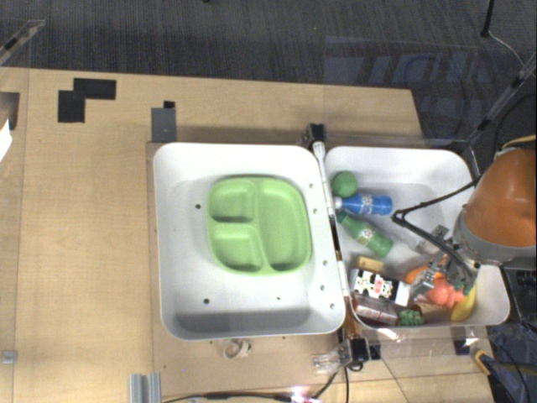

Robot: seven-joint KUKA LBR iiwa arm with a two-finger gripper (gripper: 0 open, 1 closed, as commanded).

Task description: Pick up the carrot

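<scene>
We see the carrot (436, 290) as an orange, somewhat lumpy piece low in the right-hand bin (419, 162), near that bin's front right corner. A slimmer orange part (417, 274) lies just to its upper left; whether the two are one object we cannot tell. If they are, the long axis runs on a slant from upper left to lower right, with the thicker end at lower right. Which end is the tip stays uncertain, as the gripper (443, 269) overlaps it.

The gripper sits directly over the carrot, at the end of the arm's orange band (506, 204); whether it is apart or clamped we cannot tell. A yellow banana-like piece (464, 303) touches the carrot on its right. A small dark green piece (409, 316) and a dark flat packet (377, 311) lie just to its left, below a patterned card box (377, 286). Further up are a green bottle (367, 235), a blue bottle (366, 204) and a green ball (343, 183). The left-hand bin (172, 225) holds a green divided tray (256, 222), and both bins rest on the tabletop (84, 267).

In our judgement the grasp goes best if the gripper closes across the short width of the carrot, at right angles to the slanted axis. It should come straight down to keep clear of the yellow piece, then lift vertically so the neighbours are not dragged.
</scene>
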